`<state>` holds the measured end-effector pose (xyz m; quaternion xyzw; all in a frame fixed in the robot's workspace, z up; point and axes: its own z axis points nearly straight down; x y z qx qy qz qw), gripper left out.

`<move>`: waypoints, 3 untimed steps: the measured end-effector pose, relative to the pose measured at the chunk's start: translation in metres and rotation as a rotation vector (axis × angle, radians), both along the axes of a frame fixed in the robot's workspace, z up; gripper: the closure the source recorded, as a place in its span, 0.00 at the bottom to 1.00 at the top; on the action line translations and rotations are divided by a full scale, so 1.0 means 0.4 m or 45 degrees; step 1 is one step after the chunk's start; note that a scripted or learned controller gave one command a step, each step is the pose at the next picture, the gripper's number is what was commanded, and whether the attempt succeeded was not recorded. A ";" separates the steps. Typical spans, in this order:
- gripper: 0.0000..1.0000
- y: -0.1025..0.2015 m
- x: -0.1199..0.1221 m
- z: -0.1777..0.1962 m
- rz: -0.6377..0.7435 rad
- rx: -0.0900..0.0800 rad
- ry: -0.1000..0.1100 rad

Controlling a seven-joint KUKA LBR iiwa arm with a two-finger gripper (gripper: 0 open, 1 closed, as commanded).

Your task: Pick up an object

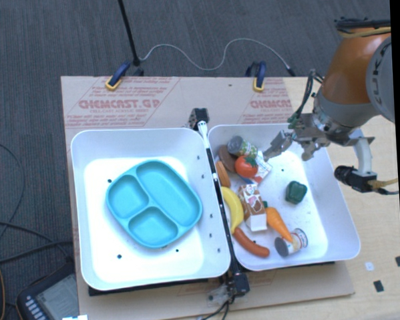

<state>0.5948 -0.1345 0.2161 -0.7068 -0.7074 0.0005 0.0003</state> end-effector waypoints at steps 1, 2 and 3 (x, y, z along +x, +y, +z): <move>0.00 0.025 0.017 -0.196 0.001 0.000 0.003; 0.00 0.063 -0.087 -0.320 -0.001 -0.003 -0.010; 1.00 0.062 -0.085 -0.293 -0.002 -0.004 -0.014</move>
